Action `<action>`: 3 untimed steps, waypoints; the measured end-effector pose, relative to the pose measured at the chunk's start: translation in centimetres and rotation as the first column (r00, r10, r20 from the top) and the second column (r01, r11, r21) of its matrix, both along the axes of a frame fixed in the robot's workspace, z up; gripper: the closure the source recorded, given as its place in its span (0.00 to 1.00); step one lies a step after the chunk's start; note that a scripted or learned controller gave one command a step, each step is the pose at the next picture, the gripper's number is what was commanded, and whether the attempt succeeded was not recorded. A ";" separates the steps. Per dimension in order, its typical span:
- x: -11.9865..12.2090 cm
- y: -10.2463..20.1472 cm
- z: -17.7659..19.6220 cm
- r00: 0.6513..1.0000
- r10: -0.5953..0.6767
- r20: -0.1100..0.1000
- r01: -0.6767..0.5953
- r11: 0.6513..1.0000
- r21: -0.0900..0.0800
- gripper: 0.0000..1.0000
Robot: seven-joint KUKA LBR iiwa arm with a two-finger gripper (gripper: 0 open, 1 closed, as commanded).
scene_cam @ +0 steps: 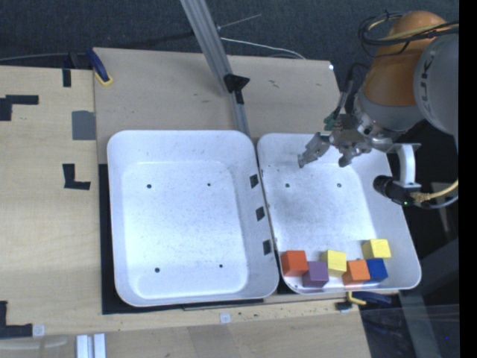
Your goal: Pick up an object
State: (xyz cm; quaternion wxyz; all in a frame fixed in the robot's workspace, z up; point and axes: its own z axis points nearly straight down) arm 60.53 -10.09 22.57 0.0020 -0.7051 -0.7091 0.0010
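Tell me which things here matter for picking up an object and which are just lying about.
For the job:
- gripper, its jaws spread apart with nothing between them
- small foam cubes in the right white bin: orange, purple, yellow, orange, blue, yellow

Lying about:
- left white bin
- slanted metal rail

Two white bins (182, 144) (387, 207), two orange blocks (294, 261) (358, 271), two yellow blocks (336, 260) (378, 247), one purple block (317, 273), one blue block (377, 270).

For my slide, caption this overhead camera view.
Robot hand open above the right bin, far from six colored blocks clustered along its near edge.
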 end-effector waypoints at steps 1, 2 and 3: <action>1.1 6.5 -0.7 1.000 0.002 0.002 -0.002 1.000 0.000 0.00; 2.7 0.2 0.2 1.000 -0.008 0.004 0.008 1.000 -0.004 0.00; 0.3 -0.1 -2.3 1.000 -0.006 -0.001 0.006 1.000 -0.002 0.00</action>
